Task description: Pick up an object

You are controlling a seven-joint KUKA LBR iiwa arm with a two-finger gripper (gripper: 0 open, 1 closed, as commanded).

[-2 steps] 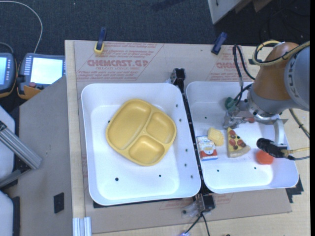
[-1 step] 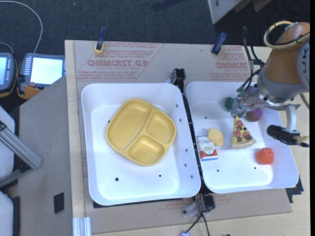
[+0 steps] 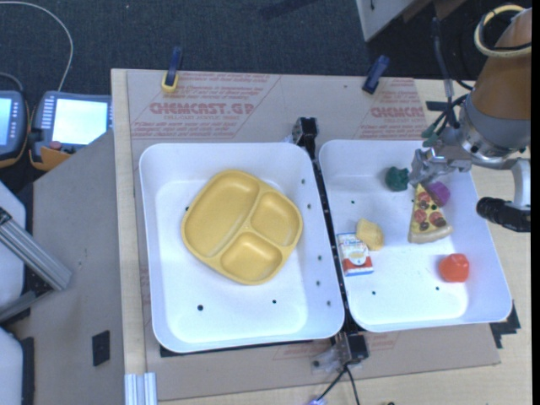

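Yellow plastic plate with three compartments (image 3: 242, 236) lies in the left white bin (image 3: 169, 310), you see it near the middle. In the right white bin (image 3: 405, 310) you find a pizza slice toy (image 3: 428, 218), a purple small object (image 3: 439, 193) touching its top, a dark green round object (image 3: 396, 177), a pale yellow chunk (image 3: 369, 234), a small white carton with red base (image 3: 355, 254) and a red-orange round object (image 3: 454, 267). Your end effector (image 3: 426, 165) hovers at the far side of this bin, between the green object and the purple one; whether it is open or closed you cannot tell. Both bins rest on the cardboard-covered tabletop (image 3: 253, 108).
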